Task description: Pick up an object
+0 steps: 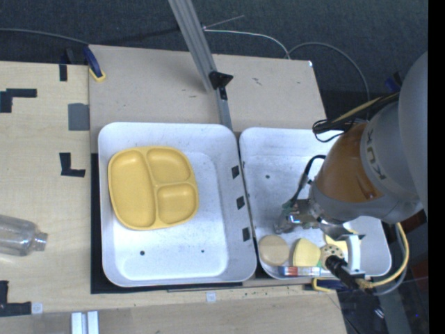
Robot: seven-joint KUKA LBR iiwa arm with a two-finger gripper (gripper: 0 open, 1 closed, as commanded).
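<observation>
I've got the gripper [295,218] down inside the right bin [268,152], and from this angle I cannot tell how it is set. Just below it, against the bin's near wall, sit a tan round object [273,250] and a pale yellow object [304,253] side by side. Well off to its left, the yellow divided plate [152,186] lies in the left bin [174,259].
</observation>
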